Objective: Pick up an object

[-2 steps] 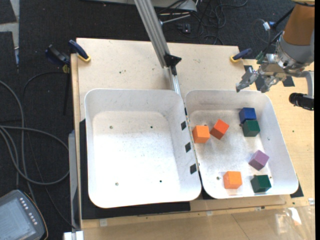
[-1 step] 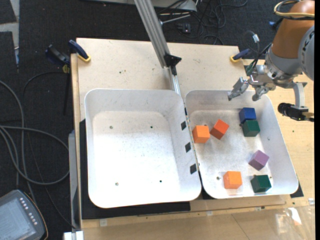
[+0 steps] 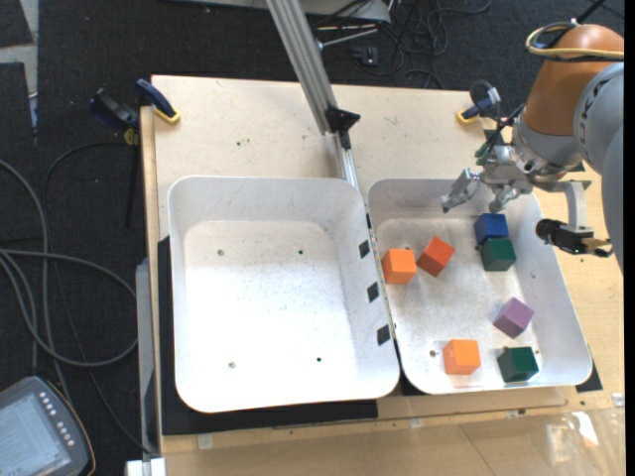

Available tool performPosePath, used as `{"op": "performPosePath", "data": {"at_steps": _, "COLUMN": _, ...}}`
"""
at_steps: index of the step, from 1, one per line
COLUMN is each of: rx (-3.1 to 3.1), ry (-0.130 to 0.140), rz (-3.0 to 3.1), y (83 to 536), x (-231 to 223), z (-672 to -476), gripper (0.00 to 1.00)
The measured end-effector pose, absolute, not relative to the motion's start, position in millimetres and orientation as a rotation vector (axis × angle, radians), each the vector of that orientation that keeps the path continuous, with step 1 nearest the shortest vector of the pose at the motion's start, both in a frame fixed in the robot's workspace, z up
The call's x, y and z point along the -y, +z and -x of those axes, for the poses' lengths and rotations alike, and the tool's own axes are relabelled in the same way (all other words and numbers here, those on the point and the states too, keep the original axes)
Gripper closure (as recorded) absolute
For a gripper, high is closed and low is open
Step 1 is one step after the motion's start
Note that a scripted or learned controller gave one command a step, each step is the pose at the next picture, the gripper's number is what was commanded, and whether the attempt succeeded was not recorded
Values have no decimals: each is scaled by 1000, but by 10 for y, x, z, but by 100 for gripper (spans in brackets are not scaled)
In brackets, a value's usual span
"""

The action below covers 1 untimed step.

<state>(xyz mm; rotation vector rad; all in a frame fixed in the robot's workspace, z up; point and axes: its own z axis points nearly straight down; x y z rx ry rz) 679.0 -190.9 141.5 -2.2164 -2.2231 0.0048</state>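
Camera view, looking down at a slant: small blue cube (image 3: 490,228) sits in the right white bin (image 3: 566,310), near its far right corner, touching or all but touching a dark green cube (image 3: 498,254) on its near side. No long axis to speak of; faces look roughly square to the bin walls.

Two-finger gripper (image 3: 478,193) hangs over the bin's far edge, just beyond the blue cube and a little toward the bin's centre. Fingers appear spread, nothing between them; released, holding nothing.

Judgement: blue cube is the closest candidate, lying just nearward and slightly right of the fingertips. The green neighbour crowds its near face, so a closing line running left to right across the bin looks safer.

Further out in the same bin: two orange cubes (image 3: 399,265) (image 3: 436,256) near the left wall, a lilac cube (image 3: 513,316), another orange cube (image 3: 461,356) and a second dark green cube (image 3: 518,363) along the near edge. All well apart from the gripper.
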Motion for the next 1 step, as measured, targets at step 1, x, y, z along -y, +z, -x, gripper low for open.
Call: {"op": "performPosePath", "data": {"at_steps": 1, "rx": 2229, "ry": 0, "rz": 2219, "y": 1557, "x": 1909, "z": -6806, "gripper": 100}}
